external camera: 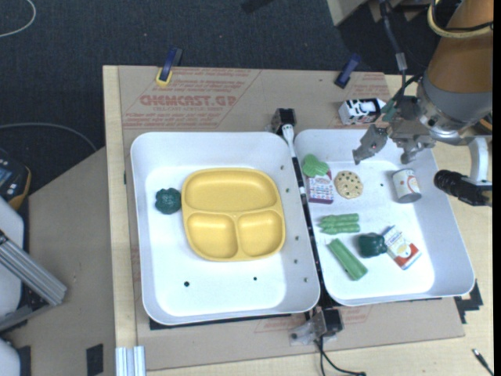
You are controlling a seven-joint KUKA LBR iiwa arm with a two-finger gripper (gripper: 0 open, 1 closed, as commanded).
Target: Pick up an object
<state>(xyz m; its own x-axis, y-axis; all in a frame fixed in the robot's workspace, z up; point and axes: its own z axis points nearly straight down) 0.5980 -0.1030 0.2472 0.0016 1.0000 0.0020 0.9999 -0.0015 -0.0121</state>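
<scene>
gripper (pixel 385 149) hovering open and empty over right bin's (pixel 450 245) far side | nearest targets lying below: cookie (pixel 347 183), can (pixel 405 185) | risk: can rolling off a finger, or flat cookie slipping under the fingers | risk: crowded box (pixel 320 189) and green piece (pixel 315 165) getting nudged
</scene>
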